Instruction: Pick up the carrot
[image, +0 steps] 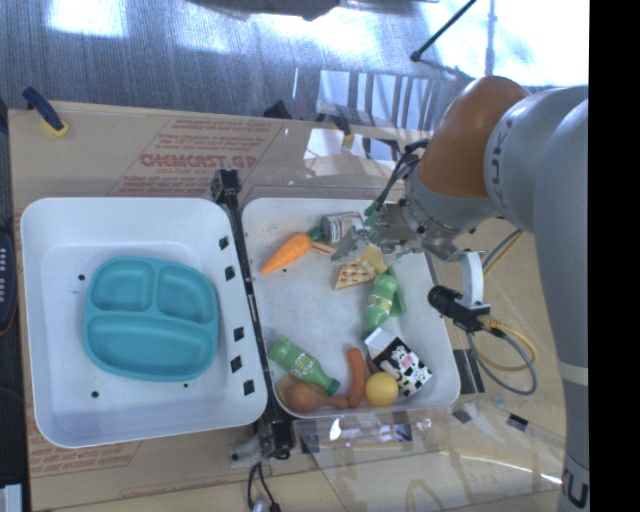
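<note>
right now my gripper (372, 232) hangs over the far part of the right bin (300, 300), at about one o'clock from that bin's middle, low among the things crowded there. whether it is spread or closed i cannot tell; my own wrist and the clutter hide that. the carrot (287, 252) lies on the bin floor at roughly ten o'clock from the bin's middle, orange tip pointing toward the dividing wall, its green end toward me. it sits apart from my gripper, off at nine o'clock from it, with nothing of mine touching it. just beside my gripper is a small tin can (343, 227), and at six o'clock from it a waffle-patterned wedge (352, 274). further toward six lies a green bottle (381, 300). along the near wall i see another green bottle (303, 366), a sausage (356, 370), a lemon (381, 389) and a cow-print carton (404, 364). the left bin (60, 230) holds a teal divided plate (150, 318).
</note>
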